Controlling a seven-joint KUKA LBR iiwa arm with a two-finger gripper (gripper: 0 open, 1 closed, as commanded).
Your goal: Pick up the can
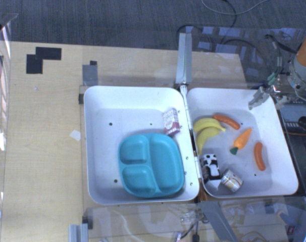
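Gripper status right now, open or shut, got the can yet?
Gripper: over the right bin's far right corner, nothing visibly held; open or shut cannot be told. Can lies at the near edge.

Wooden bench [42, 135] bears two white bins [100, 135].

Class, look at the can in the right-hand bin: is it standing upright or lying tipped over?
Tipped. The can lies on its side near the front of the right bin, its round end facing sideways.
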